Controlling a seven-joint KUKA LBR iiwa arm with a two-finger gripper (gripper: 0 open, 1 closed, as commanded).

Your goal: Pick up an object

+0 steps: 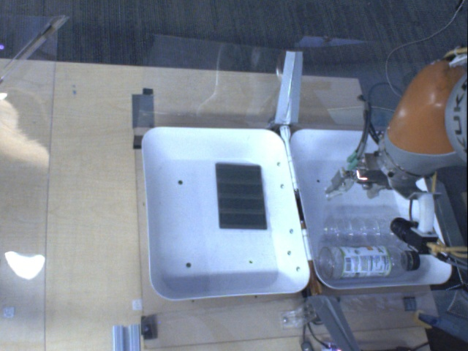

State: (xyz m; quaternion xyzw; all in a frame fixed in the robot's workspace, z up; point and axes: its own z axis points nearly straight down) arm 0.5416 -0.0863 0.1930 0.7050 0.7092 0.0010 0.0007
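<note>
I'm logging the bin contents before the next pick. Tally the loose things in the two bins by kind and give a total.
Dark ribbed rectangular block, left bin: 1
Clear plastic bottle with a label and dark cap, right bin: 1
Clear plastic tray, faint, just above the bottle: 1
Total: 3

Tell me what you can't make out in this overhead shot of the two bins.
- Gripper: small and blurred in the camera view, so open or shut is unclear.
- Clear bottle in the right bin: label print too small to read.
- Dark ridged block in the left bin: what it is stays unclear.
</note>
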